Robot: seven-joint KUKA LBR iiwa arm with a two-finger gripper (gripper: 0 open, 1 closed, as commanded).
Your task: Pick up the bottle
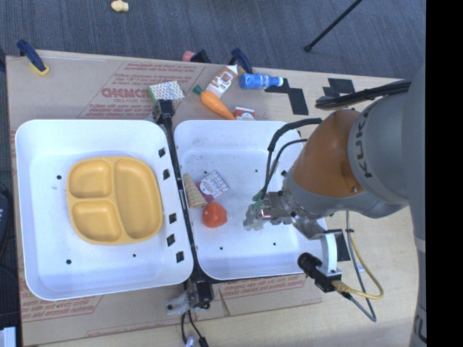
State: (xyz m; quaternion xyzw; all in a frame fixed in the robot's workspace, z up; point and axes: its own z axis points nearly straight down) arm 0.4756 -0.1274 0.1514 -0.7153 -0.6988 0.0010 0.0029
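Two bottles lie on the cardboard behind the right bin: a small blue bottle (258, 81) on its side and a white bottle with an orange label (221, 81) just to its left. My gripper (256, 215) hangs low inside the right bin (239, 264), near its middle, far from both bottles. A red round item (214, 215) lies just left of the gripper. The grey and orange wrist covers the bin's right part.
An orange carrot (216, 105) lies by the bottles. In the right bin are a pink-white packet (214, 185) and a tan cone (192, 191). The left bin (36, 266) holds a yellow divided plate (114, 199). Cables trail at the bench's lower right.
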